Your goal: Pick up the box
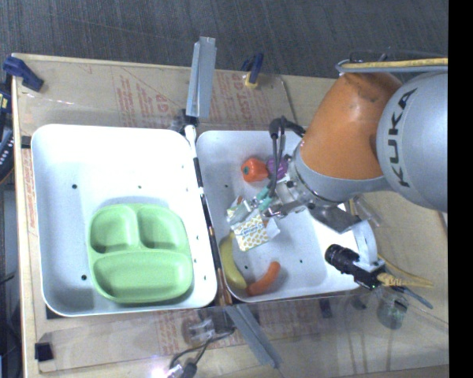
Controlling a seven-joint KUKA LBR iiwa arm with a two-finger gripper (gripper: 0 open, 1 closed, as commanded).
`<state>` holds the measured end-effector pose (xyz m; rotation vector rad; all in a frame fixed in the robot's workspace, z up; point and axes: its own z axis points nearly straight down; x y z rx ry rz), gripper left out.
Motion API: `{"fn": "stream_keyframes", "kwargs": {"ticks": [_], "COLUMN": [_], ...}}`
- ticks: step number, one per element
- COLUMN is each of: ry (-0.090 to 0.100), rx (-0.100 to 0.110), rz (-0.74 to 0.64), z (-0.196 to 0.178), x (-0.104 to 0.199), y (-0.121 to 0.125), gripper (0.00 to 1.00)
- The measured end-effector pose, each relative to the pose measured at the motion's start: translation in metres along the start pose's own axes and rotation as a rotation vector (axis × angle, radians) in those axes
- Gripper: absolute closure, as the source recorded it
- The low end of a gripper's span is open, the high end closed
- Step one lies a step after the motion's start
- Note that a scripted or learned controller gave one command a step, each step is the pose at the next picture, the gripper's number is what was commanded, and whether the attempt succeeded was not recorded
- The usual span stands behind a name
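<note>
Beside the green tray's bin (47, 211), on its right, sits the second bin (221, 152), and every item below is placed relative to that right bin. Over its middle hangs the arm (363, 140), grey with its orange band, reaching in across the bin's right wall. At the arm's tip the gripper (264, 205) points toward the bin's left half, and it meets the box (251, 228) at the box's upper right corner. Whether the fingers are spread or pressed together cannot be told — the wrist and cabling cover them, and no part of the box can be seen between them.

The box is small, patterned in white, yellow and blue, lying tilted on the floor of the right bin, left of centre and nearer the front wall than the back. Just in front of it, against the bin's front left corner, lies a yellow-green fruit (232, 268), and touching that fruit's right side is an orange sausage-shaped piece (265, 278) resting along the front wall. Toward the back of the bin — behind the gripper — sits a red-orange round item (255, 168).

In the left bin, the green tray (140, 252) with three compartments fills the front half.
</note>
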<state>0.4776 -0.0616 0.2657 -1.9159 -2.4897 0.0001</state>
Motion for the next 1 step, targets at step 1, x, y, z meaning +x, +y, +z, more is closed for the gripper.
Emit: {"fn": "stream_keyframes", "kwargs": {"ticks": [1], "ry": [0.001], "rx": [0.008], "rz": [0.319], "z": [0.0575], "x": [0.0597], "y": [0.0369], "gripper": [1.00]}}
